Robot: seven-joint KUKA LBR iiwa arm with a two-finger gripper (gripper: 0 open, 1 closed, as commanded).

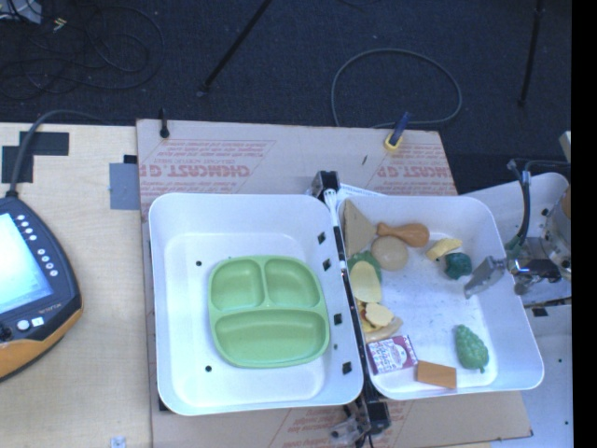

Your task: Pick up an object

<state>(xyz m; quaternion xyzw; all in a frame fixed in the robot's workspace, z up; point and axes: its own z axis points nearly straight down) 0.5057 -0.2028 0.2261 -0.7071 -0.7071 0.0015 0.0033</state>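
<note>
Two shallow white bins sit side by side on the bench, resting on a sheet of cardboard [280, 157]. The left bin [173, 297] carries a green divided plate [269, 308], lying flat near the bin's middle.

The right bin [508, 241] carries the loose items. Along its left wall, from far to near: a tan wedge [355, 222] at the far left corner, a green-and-yellow piece [365, 281], pale slices [378, 317], and a small printed box [393, 354] towards the near edge. A flat orange block [436, 374] lies just beside that box, at the near edge. An orange drumstick-shaped item [404, 232] and a beige rounded piece [390, 253] lie touching or nearly touching in the far half. A yellow piece [445, 247] and a dark teal ball [457, 265] lie close together right of these. A green bumpy item [471, 347] lies alone near the near right corner.

The pincer [481, 276] reaches in over the right wall of the right bin, its metal tip just beside the dark teal ball, on the ball's right and nearer side. Contact between them cannot be confirmed. Nothing is seen between the fingers; whether they are released or clenched, I cannot tell at this resolution.

A handheld control pendant [28, 278] lies at the bench's left edge.
</note>
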